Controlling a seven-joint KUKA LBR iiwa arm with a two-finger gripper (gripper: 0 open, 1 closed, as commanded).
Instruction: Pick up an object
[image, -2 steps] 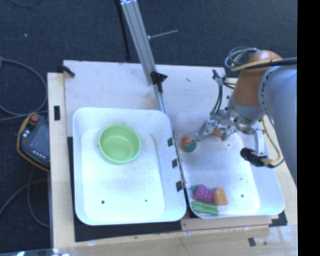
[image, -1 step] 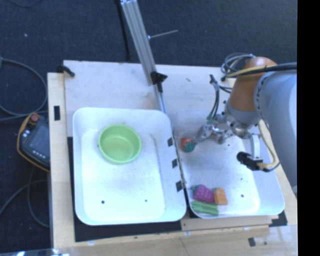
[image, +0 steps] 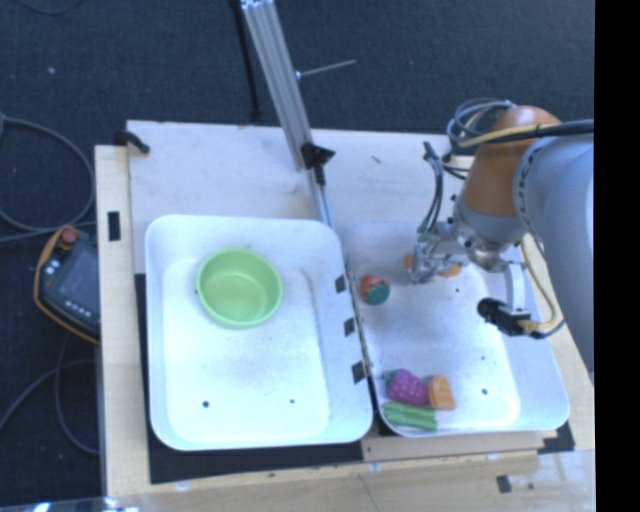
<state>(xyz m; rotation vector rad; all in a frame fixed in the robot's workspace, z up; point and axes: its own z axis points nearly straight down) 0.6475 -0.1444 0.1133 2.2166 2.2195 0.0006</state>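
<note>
Grey metal pincer (image: 428, 262): low over the far part of the right bin (image: 520, 395), hanging from the arm (image: 560, 190) that comes in from the right; whether it is released or clenched cannot be told, the tips being too small and blurred.
Orange piece (image: 447, 268): just beside the pincer, partly hidden behind it; whether it is an object in the bin or part of the tool cannot be told, and nothing is seen between the tips.
Orange band (image: 500, 165): above and right of the pincer, on the wrist, with dark cables looping over it.
Small ball (image: 375, 290): green and red-orange, left of the pincer and a little nearer the camera, close to the wall shared by the two bins, apart from the pincer.
Purple object (image: 407, 386): well nearer the camera than the pincer, at the near rim of the right bin.
Orange block (image: 441, 393): touching the purple object on its right.
Green long object (image: 410, 416): just in front of the purple object, along the near rim.
Left bin (image: 250, 400): far left of the pincer, beyond the shared wall.
Green bowl (image: 239, 288): upright in the left bin's far part, well apart from the pincer.
Metal post (image: 285, 90): slanting up from the bench behind both bins, left of the pincer.
</note>
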